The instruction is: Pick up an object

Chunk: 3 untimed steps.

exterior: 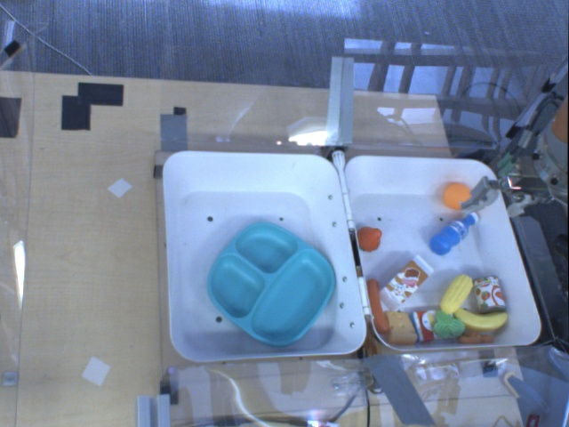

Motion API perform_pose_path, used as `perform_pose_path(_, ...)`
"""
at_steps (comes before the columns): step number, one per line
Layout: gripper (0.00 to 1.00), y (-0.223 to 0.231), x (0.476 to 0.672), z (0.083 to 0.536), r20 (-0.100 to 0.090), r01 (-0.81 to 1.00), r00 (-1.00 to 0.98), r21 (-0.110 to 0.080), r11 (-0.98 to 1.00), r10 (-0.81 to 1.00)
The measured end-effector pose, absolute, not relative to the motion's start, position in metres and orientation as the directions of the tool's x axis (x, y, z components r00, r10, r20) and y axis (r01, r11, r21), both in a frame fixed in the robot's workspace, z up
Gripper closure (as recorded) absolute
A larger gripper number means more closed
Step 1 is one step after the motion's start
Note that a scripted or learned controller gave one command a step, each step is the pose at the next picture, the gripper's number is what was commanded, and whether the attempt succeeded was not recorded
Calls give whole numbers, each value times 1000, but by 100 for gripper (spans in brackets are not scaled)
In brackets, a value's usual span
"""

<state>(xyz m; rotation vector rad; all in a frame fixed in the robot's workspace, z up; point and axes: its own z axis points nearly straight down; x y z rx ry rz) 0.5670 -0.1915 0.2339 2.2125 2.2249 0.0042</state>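
The right bin (391, 178) holds several small things. An orange ball (455, 195) lies near its far right corner, with a blue bottle (452, 234) just in front of it. A red piece (369, 237) rests by the left wall. Along the near wall lie a small printed carton (407, 283), a yellow corn cob (456, 293), a banana (483, 319), a green piece (449, 325) and other toy food. My gripper (492, 189) hangs over the bin's right rim, just right of the orange ball and above the bottle's cap, with nothing seen in it.
The left bin (191, 238) carries a teal divided plate (271, 281). A metal post (340, 100) stands behind the seam between the bins. The grey arm (533, 127) comes in over the right edge. Wooden bench top lies to the left.
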Motion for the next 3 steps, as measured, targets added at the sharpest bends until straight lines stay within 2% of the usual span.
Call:
perform_pose_path(1, 0, -138, 512, 241, 1, 978, 207, 4, -207, 978)
perform_pose_path(2, 0, -97, 490, 131, 4, 943, 333, 9, -333, 943)
perform_pose_path(3, 0, -95, 493, 90, -4, 994, -106, 20, 106, 994)
